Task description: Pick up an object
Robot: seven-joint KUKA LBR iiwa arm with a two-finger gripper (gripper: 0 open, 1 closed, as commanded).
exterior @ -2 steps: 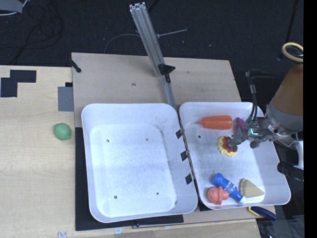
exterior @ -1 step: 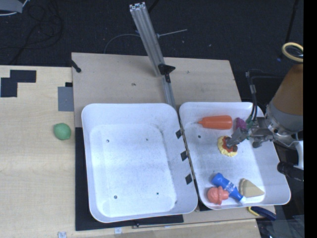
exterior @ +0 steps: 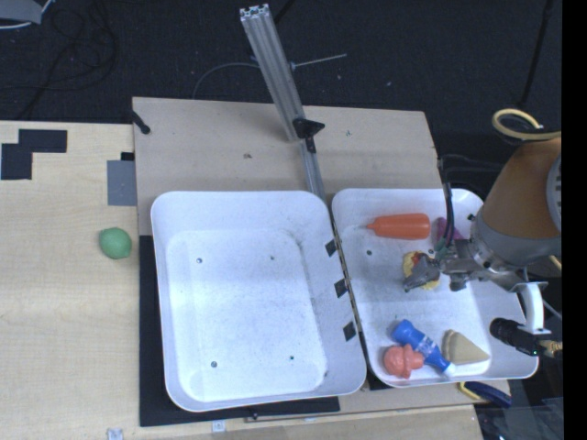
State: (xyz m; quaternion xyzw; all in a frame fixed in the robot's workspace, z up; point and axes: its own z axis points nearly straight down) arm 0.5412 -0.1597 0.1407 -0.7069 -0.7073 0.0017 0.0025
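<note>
The arm came in from three o'clock, its grey body and orange band [exterior: 526, 177] hanging over the right bin [exterior: 367, 220], and the gripper [exterior: 431, 273] sat low near the middle of that bin. A small yellow object [exterior: 413, 264] lay right at the fingertips, touching or nearly so, but whether the jaws were clenched on it or released could not be told, since the wrist and its dark fittings crowded the spot. At about twelve o'clock from the gripper an orange carrot-shaped piece [exterior: 400, 225] lay on its side near the bin's far wall. Toward six o'clock, near the front rim, three things sat close together: a blue object [exterior: 420, 342] slanted between a reddish lump [exterior: 401, 361] at its seven o'clock side and a tan wedge [exterior: 464, 347] at its three o'clock side, the blue one touching the lump. The left bin [exterior: 243, 301] stood just beside the right one, at nine o'clock from it. Well apart, farther toward nine o'clock, a green ball [exterior: 116, 243] rested on the light wooden bench [exterior: 55, 337].
</note>
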